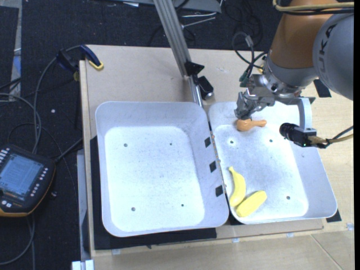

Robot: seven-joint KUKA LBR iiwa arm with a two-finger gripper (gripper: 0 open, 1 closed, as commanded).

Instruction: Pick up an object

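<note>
A small orange object [251, 125] with a thin end pointing right lies at the far edge of the right bin [292, 167]. My gripper [246, 112] hangs directly over its left part, very close to it or touching it. Whether the orange object is gripped cannot be made out from this angle. A yellow banana [237, 185] lies near the bin's front left corner, with a stubby yellow piece [251, 203] beside it. Both are well in front of the gripper.
The left bin [152, 167] sits beside the right one, and their rims meet at a ridge [211, 151]. A slanted metal post [177, 38] rises behind the bins. A black cable connector [295, 133] hangs off the wrist over the right bin.
</note>
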